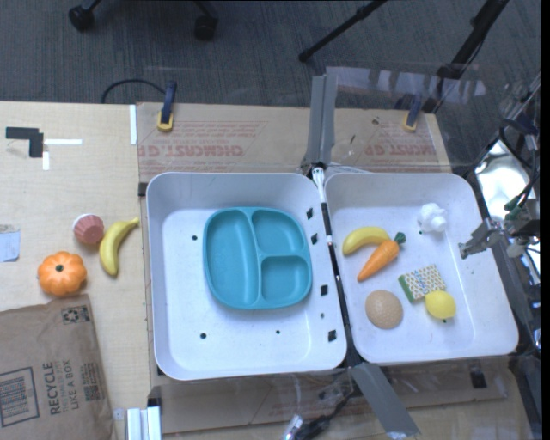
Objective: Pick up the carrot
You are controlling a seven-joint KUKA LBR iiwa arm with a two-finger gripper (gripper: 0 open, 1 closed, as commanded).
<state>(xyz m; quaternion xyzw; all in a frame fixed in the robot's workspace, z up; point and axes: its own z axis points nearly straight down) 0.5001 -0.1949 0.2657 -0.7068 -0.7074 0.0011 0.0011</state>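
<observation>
Dark grey carpet (249, 51) lies beyond the pale wooden bench (69, 172), with chair casters (86, 15) on it.

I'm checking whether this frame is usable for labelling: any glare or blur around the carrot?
Camera view: the carrot is evenly lit and reasonably sharp, with only a soft shadow; strong glare blows out a patch at the right edge near the gripper, which looks dim and blurry.

The gripper (478, 243) sits at the right bin's (481, 344) rim, its arm cut off by the frame edge. Whether its fingers are parted cannot be told.
</observation>
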